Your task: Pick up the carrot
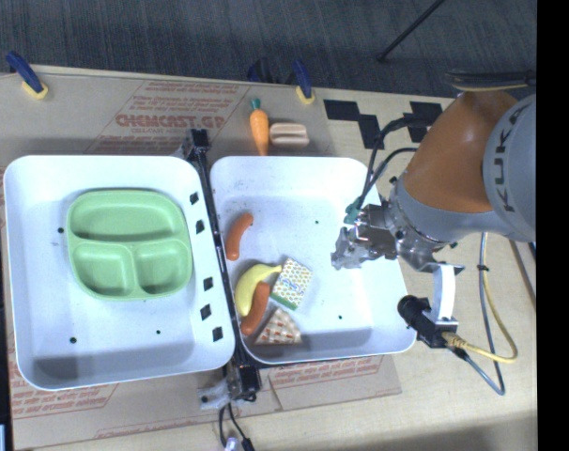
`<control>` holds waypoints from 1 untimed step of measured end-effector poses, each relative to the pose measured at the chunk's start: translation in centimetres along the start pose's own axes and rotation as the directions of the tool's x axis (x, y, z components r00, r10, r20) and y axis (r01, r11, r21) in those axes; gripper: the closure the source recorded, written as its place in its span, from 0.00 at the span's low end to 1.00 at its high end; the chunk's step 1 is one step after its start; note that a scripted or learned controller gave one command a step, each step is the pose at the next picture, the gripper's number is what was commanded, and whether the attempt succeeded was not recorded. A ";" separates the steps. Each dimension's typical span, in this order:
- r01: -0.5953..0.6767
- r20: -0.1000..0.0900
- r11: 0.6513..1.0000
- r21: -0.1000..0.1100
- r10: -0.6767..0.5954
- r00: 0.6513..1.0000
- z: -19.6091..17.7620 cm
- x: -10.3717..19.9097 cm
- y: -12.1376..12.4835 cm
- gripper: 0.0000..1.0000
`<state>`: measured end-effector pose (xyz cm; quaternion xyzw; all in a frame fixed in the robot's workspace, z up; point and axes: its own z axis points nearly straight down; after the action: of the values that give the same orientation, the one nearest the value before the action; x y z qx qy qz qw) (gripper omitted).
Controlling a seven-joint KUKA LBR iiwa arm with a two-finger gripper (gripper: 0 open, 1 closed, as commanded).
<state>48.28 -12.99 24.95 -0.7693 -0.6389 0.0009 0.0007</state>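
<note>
- The arm rises closest to the camera, coming in from the right. Its gripper hangs low over the right-hand part of the right bin. From here I can't tell whether the gripper is open or closed, and I see nothing in it.
- The carrot, orange with a green top, isn't in either bin. It lies on the cardboard just past the right bin's far rim, with its green end pointing away from the bins.
- A small bun-like toy sits just beside the carrot on its right, so a grasp from that side looks crowded to me.
- Inside the right bin, an orange sausage-like piece lies near the left wall. Further forward, a banana, a patterned block and a waffle-like wedge are heaped together. Those orange shapes could be mistaken for the target.
- The left bin holds a green divided plate, well away from the action.
- As I read it, the gripper is well apart from the carrot, so the reach has yet to get there and must cross the far rim.
</note>
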 end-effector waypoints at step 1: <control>0.306 0.001 0.952 -0.001 -0.306 0.952 -0.8 -6.3 0.5 1.00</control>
<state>47.63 -19.24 25.79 -0.6609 -0.7505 0.0007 0.0000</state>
